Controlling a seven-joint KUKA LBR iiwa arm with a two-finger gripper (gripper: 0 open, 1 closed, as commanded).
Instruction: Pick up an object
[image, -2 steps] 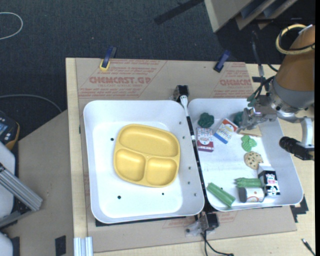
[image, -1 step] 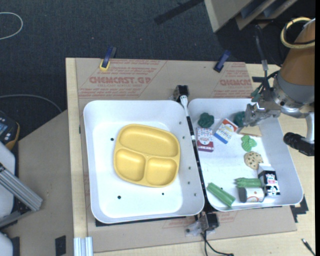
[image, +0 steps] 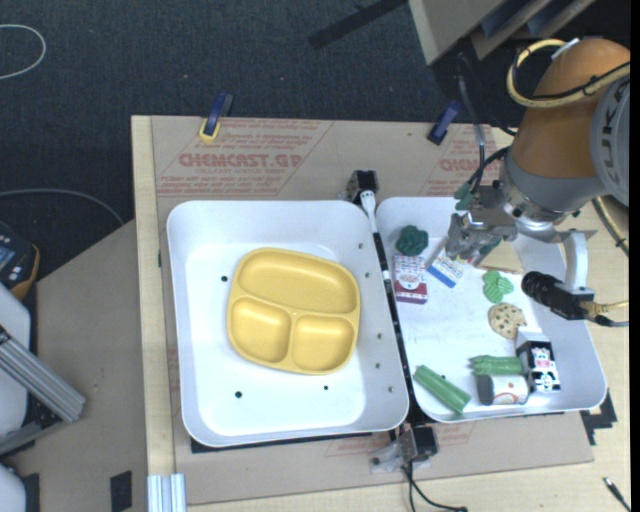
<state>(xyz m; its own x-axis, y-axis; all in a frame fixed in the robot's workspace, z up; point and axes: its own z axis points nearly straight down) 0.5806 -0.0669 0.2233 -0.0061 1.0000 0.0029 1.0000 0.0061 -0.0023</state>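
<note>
The place was a robotics lab or test cell, not a home. A bench (image: 300, 150) topped with a paper-masked sheet printed "CHEMCAST" was clamped at twelve o'clock by blue spring clamps (image: 214, 117). Two white bins (image: 190, 300) sat side by side, joined by black fittings (image: 362, 185). A grey-and-orange industrial arm (image: 565, 110) reached in from two o'clock. Cables (image: 440, 495) trailed at six o'clock, aluminium framing (image: 40, 380) stood at eight o'clock, and dark carpet (image: 150, 50) covered the floor.

yellow tray (image: 293, 309), white bins (image: 200, 300), green cylinder (image: 441, 388)
</note>
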